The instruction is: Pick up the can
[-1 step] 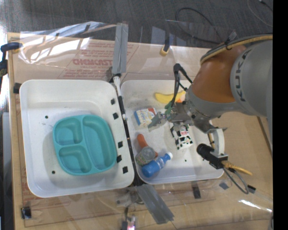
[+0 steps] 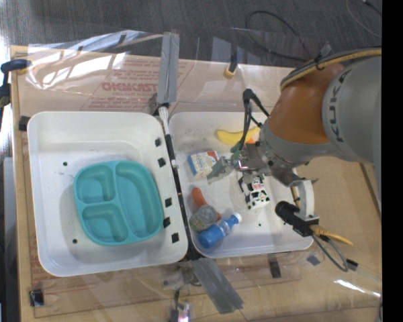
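Right bin [image 2: 282, 243]: crumpled grey can [image 2: 205, 216] beside blue plastic bottle [image 2: 219, 231].

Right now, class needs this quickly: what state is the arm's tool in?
Tool: over the right bin, among the items; whether open or closed cannot be told.

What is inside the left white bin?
The left bin holds a teal divided tray lying flat on its floor, with bare compartments. Whatever lies under the tray is covered.

Banana [image 2: 234, 137] partly behind the arm [image 2: 322, 113]
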You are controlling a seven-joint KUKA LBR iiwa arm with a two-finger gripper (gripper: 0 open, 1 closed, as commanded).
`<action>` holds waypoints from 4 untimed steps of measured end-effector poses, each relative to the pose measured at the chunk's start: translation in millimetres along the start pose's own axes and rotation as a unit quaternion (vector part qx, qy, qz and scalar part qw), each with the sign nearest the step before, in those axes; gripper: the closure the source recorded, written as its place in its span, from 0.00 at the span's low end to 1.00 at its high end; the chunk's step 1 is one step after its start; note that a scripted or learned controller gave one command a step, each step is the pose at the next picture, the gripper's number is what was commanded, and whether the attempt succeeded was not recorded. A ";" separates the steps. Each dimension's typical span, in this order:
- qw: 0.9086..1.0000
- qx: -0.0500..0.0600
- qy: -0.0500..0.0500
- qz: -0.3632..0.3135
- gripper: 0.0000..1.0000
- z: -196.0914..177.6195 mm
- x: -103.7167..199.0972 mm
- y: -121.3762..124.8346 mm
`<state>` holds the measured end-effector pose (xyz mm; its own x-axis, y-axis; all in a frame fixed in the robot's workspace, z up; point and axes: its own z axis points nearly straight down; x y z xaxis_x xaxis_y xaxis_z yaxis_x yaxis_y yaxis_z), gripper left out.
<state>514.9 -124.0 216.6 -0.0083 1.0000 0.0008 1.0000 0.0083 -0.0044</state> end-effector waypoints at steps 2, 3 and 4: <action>1.000 0.000 0.000 0.008 0.00 124.3 -53.9 142.1; 1.000 0.001 0.000 0.004 1.00 113.6 -51.5 143.0; 0.999 -0.002 0.000 0.046 1.00 35.3 6.9 142.8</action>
<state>657.5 -115.9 180.7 0.0843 0.9964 0.0000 0.9964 -0.0843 -0.0004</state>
